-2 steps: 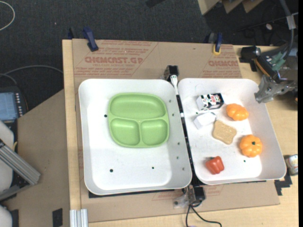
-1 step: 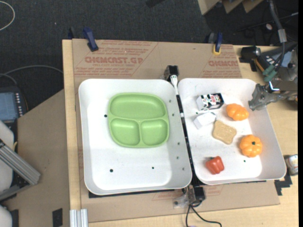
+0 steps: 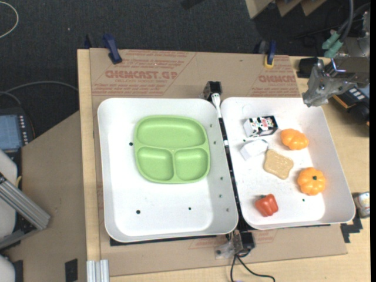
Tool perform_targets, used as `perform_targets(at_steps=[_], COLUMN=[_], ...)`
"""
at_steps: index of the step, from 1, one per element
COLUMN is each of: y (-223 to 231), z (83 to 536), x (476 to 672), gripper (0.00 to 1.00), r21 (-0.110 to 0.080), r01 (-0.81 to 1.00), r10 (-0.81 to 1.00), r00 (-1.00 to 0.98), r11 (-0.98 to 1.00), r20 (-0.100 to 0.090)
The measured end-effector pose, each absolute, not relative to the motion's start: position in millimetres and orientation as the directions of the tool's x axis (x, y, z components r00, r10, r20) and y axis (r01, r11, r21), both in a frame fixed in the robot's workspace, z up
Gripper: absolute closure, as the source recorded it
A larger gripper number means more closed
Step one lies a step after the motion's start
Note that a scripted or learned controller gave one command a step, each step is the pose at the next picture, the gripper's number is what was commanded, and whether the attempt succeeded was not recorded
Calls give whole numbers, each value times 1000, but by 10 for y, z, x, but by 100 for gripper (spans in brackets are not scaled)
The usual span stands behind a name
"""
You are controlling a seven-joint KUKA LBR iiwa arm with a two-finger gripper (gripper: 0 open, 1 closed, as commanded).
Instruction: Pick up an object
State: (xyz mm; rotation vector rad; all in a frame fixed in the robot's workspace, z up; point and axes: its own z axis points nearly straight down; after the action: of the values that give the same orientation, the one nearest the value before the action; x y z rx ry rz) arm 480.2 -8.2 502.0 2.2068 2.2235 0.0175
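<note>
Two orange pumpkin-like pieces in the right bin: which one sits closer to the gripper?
The upper orange pumpkin, beside the black-and-white carton. It lies nearer the gripper at the bin's top right corner; the other pumpkin sits lower, past the toast.

The robot's body showed at the upper right corner of the camera view as a cluster of dull grey metal parts (image 3: pixel 322 87), blocky and angular, with hard edges and a few bright glints on the bare surfaces. A dark, nearly black block (image 3: pixel 306 67) sat against its left side. Above it ran several thin black cables (image 3: pixel 351 16), curving in loose loops (one or two crossed each other). Small pale green fittings (image 3: pixel 333 43) sat where the cables met the metal. A boxy grey housing (image 3: pixel 355 46) lay behind these. Further detail, such as screws or markings, was too small and blurred to make out.
</note>
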Motion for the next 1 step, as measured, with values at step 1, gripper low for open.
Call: perform_targets(at_steps=[1], y=[-98], z=[4219], x=[4788], gripper=[100], r21=[-8], r01=[1000], r10=[1000], r00=[1], r11=[-1], r20=[0])
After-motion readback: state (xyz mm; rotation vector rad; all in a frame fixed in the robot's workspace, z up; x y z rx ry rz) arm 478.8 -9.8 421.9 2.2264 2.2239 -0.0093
